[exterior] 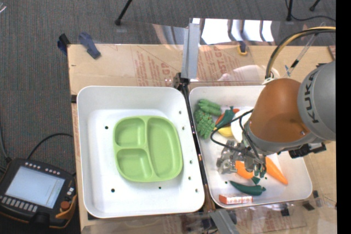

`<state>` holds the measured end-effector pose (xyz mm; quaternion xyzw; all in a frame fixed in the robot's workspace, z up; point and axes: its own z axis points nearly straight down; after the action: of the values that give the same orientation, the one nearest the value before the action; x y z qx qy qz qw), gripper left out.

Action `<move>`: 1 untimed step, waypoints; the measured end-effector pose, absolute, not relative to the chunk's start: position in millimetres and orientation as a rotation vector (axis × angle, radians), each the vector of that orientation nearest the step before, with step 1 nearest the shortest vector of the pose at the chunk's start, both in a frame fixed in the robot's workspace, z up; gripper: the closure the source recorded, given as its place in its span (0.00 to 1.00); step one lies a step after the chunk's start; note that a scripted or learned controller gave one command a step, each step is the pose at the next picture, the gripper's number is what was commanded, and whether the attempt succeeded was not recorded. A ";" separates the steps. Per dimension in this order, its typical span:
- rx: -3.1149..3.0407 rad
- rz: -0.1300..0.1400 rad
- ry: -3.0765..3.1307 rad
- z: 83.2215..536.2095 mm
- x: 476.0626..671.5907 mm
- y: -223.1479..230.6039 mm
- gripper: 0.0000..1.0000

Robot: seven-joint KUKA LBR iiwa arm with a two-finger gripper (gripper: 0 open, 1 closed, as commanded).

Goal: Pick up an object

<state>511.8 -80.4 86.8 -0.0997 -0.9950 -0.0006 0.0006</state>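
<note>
My gripper (237, 163) reaches down into the right bin (296, 194), under the arm's orange band. Its metal fingers sit over a pile of toy food: an orange carrot (276, 171), an orange piece (243, 169) right at the fingertips, and a dark green pepper (248, 187) just below. A yellow piece (225, 131), a red-and-green chilli (225, 117) and green leafy vegetables (205, 118) lie to the upper left. The arm hides the bin's middle.
The left bin (93, 118) holds a light green divided plate (147, 148). A small red-and-white box (236, 199) lies at the right bin's front edge. A teach pendant (35, 189) sits on the floor at lower left.
</note>
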 end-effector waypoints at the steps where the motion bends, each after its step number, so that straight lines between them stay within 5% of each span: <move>1: -0.294 -0.002 -3.124 86.4 479.4 -77.7 1.00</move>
<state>479.4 -77.7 86.4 -0.0938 -0.9956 -0.0005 0.0018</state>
